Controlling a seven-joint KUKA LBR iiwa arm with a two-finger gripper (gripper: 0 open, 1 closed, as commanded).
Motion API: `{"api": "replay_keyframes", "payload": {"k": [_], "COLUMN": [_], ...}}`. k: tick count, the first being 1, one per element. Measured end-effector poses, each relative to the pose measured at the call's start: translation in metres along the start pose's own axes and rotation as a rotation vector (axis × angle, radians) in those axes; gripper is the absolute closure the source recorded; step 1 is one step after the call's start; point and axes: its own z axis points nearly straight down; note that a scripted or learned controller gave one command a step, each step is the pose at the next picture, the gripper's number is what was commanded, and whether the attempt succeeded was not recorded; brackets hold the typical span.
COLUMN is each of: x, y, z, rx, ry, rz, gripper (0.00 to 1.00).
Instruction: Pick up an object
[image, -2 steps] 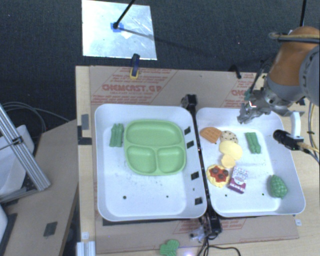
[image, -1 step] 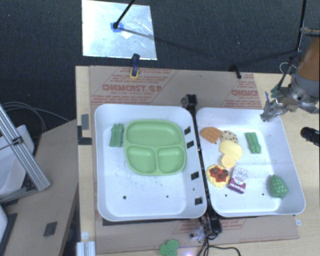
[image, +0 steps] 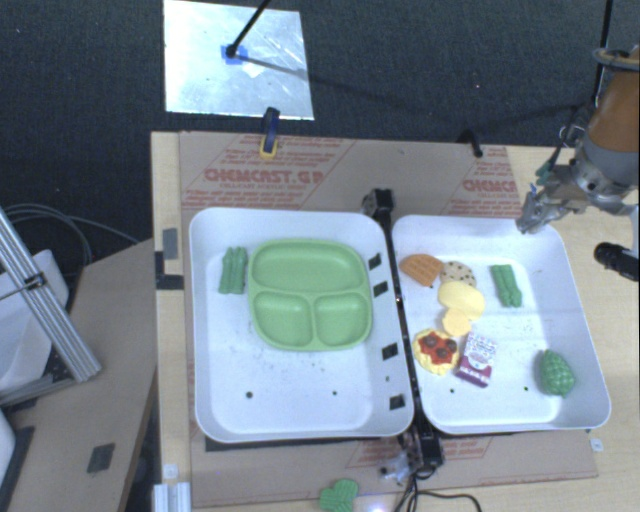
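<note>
Dark carpet surrounds a pale wooden table (image: 120, 330) on which two shallow white bins sit side by side over a sheet of printed cardboard. Inside the left bin (image: 215, 400) lie a green divided plate (image: 308, 295) and, just beside its left edge, a small green bean pod (image: 233, 270). Toy food is scattered over the right bin (image: 580, 400): an orange-brown piece (image: 421, 267) touching a speckled cookie (image: 459, 272), two yellow lumps (image: 459, 305) below them, a pizza slice (image: 436, 350) against a small purple-and-white carton (image: 478, 359), a second green pod (image: 506, 284) and a knobbly green vegetable (image: 556, 372) near the bin's lower right corner. From the right the arm (image: 612, 140) reaches in with its jaws (image: 532, 220) hanging over the upper right corner of the right bin (their tips are small and blurred, so how far apart they stand cannot be told, and nothing can be seen between them). Nearest candidate, in my judgement, is the second green pod: it lies down and slightly left of the jaws in this view, near but not under them, its long axis running roughly top to bottom with a slight tilt. A grasp would best close across its narrow width, after a short move inward over the bin and a descent.
</note>
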Motion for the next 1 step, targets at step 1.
{"api": "replay_keyframes", "payload": {"k": [1], "x": [0.0096], "y": [-0.0022], "z": [0.0611], "rx": [0.006], "ry": [0.002], "rz": [0.000], "gripper": [1.00]}}
